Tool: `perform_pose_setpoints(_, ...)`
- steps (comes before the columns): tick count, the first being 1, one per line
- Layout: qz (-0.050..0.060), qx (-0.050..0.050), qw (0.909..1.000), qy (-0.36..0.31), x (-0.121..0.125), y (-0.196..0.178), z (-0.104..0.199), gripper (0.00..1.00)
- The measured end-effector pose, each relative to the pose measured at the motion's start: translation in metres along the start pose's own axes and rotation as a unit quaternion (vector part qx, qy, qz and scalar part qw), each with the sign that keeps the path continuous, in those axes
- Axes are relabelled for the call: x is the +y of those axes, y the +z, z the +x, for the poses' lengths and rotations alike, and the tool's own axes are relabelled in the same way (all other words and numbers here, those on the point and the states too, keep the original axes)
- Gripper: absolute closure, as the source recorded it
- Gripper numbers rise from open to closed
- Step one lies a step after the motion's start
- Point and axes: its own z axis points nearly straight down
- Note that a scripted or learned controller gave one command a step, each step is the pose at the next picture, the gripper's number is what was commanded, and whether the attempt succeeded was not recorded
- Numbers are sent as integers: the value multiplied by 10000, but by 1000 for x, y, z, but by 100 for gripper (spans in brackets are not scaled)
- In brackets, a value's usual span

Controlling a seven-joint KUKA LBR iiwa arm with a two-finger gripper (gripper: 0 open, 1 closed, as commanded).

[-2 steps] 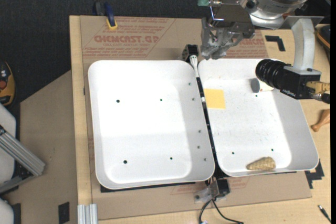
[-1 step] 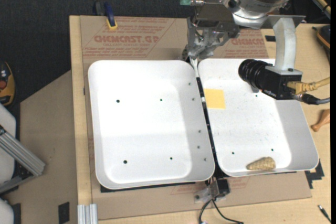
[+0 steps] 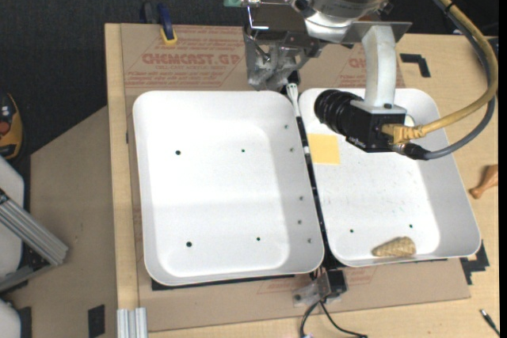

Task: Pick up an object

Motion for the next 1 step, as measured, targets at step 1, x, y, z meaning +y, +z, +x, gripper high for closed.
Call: perform_pose_setpoints(1, -2, -2, 10000, 14, 0, 0, 10, 100)
